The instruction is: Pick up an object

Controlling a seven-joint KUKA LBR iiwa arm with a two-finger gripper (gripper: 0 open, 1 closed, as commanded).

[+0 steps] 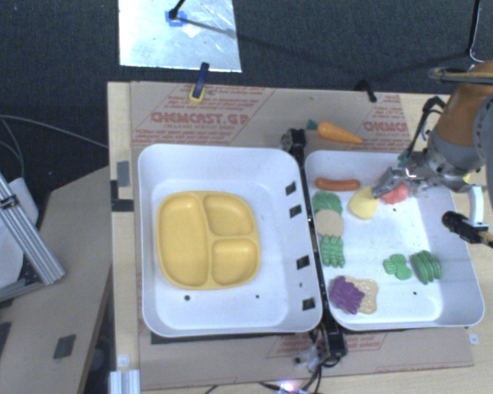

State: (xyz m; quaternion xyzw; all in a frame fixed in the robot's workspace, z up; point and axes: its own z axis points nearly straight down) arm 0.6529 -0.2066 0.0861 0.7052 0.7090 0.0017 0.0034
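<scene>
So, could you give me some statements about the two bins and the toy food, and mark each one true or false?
1. The yellow three-compartment plate lies in the left white bin. True.
2. The orange toy carrot lies inside the right white bin. False: it lies on the bench, beyond the bin's far rim.
3. The purple toy grape bunch is near the right bin's near edge. True.
4. The gripper hovers over the left bin. False: it is over the right bin, at a red toy beside the pale yellow toy.
</scene>
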